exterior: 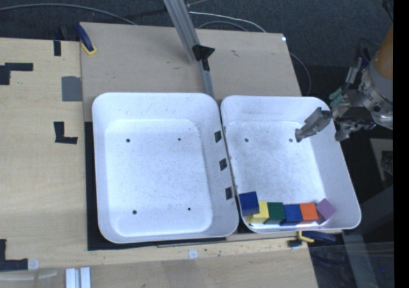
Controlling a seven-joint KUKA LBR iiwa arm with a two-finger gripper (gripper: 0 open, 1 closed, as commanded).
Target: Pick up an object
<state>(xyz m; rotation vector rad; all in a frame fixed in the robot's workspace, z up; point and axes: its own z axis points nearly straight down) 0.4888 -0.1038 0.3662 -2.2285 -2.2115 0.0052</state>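
Several small blocks lie in a row along the front wall of the right bin [332, 159]: a blue block [248, 202] on a yellow one [259, 216], then green [275, 211], another blue [293, 213], orange [308, 211] and purple [325, 208]. My gripper [328, 126] hangs over the right bin's far right rim, well behind the blocks. It is open, its two fingers spread wide, one finger [311, 123] reaching in over the bin floor. Nothing is between them.
The left bin [153, 165] sits beside the right one, their rims touching. A slanted metal bar [179, 12] runs down from the top to the gap between the bins. Cables lie on the dark floor behind the bench.
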